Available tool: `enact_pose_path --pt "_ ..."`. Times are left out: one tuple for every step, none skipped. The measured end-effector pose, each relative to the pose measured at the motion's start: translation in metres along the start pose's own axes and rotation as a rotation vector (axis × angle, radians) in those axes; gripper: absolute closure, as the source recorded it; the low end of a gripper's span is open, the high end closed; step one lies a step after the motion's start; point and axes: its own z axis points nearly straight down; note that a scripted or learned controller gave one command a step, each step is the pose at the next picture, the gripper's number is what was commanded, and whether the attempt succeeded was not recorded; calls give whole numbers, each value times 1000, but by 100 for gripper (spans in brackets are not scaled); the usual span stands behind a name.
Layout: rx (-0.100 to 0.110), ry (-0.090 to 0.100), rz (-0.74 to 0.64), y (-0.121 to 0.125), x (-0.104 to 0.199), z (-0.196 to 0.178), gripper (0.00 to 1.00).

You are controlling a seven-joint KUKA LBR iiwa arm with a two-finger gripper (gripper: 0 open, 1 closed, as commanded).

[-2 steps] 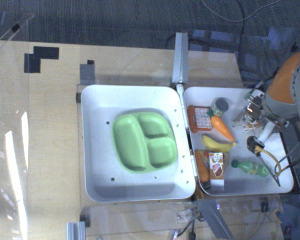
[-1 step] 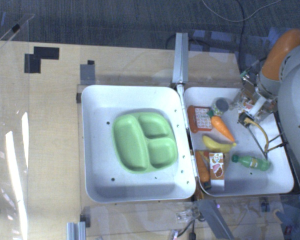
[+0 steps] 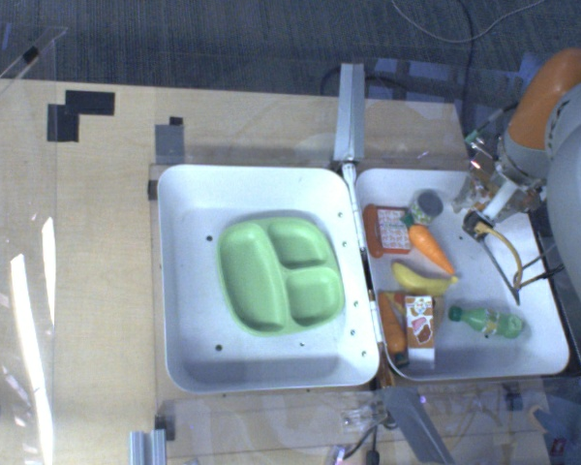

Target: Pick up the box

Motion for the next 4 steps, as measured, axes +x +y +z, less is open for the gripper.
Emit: enact_pose_path --pt "5 -3 1 0 -2 1 0" --pt "-15 8 97 -37 -36 7 0" --pt "-7 1 349 -15 -29 -130 0" --pt "-5 -1 610 -61 -78 -11 0"
